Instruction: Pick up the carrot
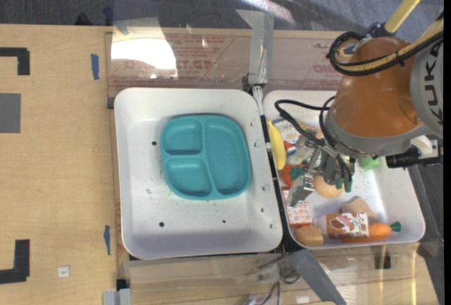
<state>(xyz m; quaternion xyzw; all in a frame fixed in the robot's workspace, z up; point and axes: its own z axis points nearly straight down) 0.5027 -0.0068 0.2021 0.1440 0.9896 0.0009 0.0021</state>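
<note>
The carrot [375, 230] is orange with a green stub at its right end. It lies flat near the front edge of the right bin [412, 215], beside a brown bottle with a red and white label [347, 224]. My gripper [323, 175] hangs below the orange wrist band over the middle of that bin. It is up and to the left of the carrot and apart from it. A round tan item [328, 188] sits right under the gripper. The wrist hides the bin's back part.
The right bin is crowded: a yellow banana [277, 144] along its left wall, a red and white carton [299, 213], a tan bread piece [309, 235] and a green item [368, 163]. The left bin [134, 177] holds a teal divided plate [206, 156].
</note>
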